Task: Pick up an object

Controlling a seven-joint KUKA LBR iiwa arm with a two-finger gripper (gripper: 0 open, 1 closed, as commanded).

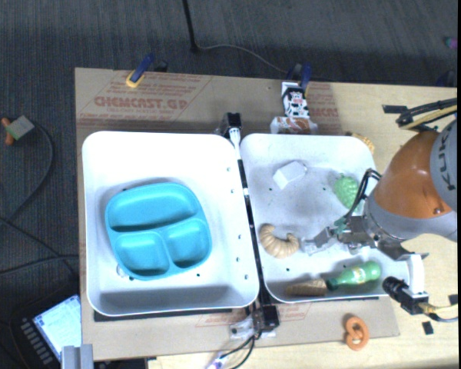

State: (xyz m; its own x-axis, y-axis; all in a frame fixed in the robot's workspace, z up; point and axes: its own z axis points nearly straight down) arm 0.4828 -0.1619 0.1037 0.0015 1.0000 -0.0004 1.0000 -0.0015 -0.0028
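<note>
Gripper (323, 241) low in right bin (255, 206), tip just right of croissant-shaped toy (280, 241). Cannot tell from cam view how end effector is set; nothing seen pinched.

Step in hand, by judgement: closing on a pick, croissant toy the likeliest target. To do well:
- Centre on toy's thick middle, not the curled ends; curved shape prob. rolls or slips if caught at tip.
- Come down straight, close slow, lift only w/ firm hold.
- Watch green bottle (355, 275) & brown piece (306, 287) near front wall; close enough for wrist to nudge.
- Toy sits near divider side of bin; keep clear of wall.

Containers:
- Right bin: croissant toy centre-left; white block (290, 173) toward back; green bumpy item (346, 190) back right, beside arm; green bottle lying along front wall, brown piece just left of it, possibly touching, can't confirm.
- Left bin (92, 206): blue divided tray (157, 229), three compartments, nothing visible inside them.
- Outside bins: orange ring (356, 331) on bench, front right.
</note>
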